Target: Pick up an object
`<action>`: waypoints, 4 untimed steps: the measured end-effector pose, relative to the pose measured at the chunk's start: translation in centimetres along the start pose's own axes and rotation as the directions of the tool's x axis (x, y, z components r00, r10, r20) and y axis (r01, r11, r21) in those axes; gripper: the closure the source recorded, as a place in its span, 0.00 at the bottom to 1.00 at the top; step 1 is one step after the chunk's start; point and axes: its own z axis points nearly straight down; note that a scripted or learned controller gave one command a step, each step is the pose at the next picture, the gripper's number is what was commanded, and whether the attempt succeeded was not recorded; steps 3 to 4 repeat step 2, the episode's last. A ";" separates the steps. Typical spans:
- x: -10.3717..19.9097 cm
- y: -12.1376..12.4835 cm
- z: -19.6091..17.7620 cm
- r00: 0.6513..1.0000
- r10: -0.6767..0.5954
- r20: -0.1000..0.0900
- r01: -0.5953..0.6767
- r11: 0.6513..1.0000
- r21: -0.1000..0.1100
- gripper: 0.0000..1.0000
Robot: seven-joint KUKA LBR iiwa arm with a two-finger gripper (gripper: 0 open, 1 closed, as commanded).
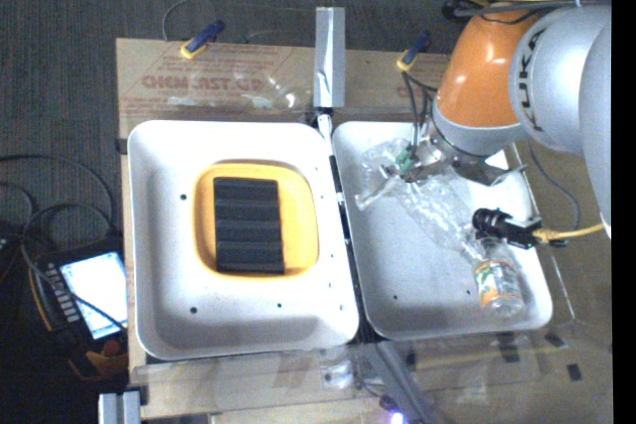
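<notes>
In the left bin (159, 213) lies a yellow sponge (256, 218) with a black ribbed top. The right bin (397, 298) holds a crumpled clear plastic bottle (432, 204) across its middle and a small clear bottle with an orange label (496, 285) near its front right corner. My gripper (412, 159) is low over the back of the right bin, at the upper end of the crumpled clear plastic, under the orange band of the arm (487, 74). The wrist hides how the gripper meets the plastic.
A black connector on a yellow cable (502, 225) hangs over the right bin's right side. A grey metal post (329, 65) stands behind the divide between the bins. Blue-and-yellow clamps (202, 38) hold the cardboard backboard. A tablet (89, 288) lies on the floor at left.
</notes>
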 end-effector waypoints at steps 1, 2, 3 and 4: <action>0.0 0.1 -0.9 1.000 0.000 0.000 0.000 1.000 -0.001 1.00; -0.1 0.1 -1.7 1.000 0.001 -0.001 -0.001 1.000 -0.001 1.00; -0.1 0.1 -1.7 1.000 0.001 -0.001 -0.001 1.000 -0.001 1.00; -0.1 0.1 -1.7 1.000 0.001 -0.001 -0.001 1.000 -0.001 1.00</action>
